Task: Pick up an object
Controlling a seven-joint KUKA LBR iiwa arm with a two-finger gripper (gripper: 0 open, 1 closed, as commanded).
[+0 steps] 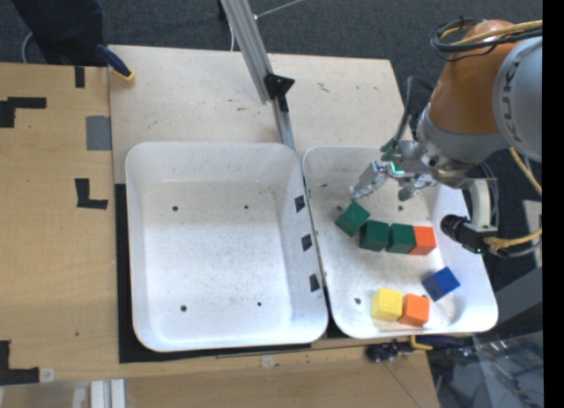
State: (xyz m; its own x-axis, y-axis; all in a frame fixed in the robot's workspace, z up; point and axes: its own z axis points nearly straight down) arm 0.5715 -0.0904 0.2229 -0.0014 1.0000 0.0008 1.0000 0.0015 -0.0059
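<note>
Even, diffuse light falls from above; the white bins [220, 248] read bright without harsh glare. Shadows are soft and short beside the blocks [388, 237]. The frame is slightly soft and grainy, darker along the top edge.

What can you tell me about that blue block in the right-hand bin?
The blue block is a small cube, evenly coloured, seemingly painted wood or plastic. It sits turned at an angle on the floor of the right bin, toward its near right corner. It stands by itself: the orange block and yellow block lie just below it to the left, and a row of green and orange blocks lies above. The gripper is farther up, away from it.
</note>
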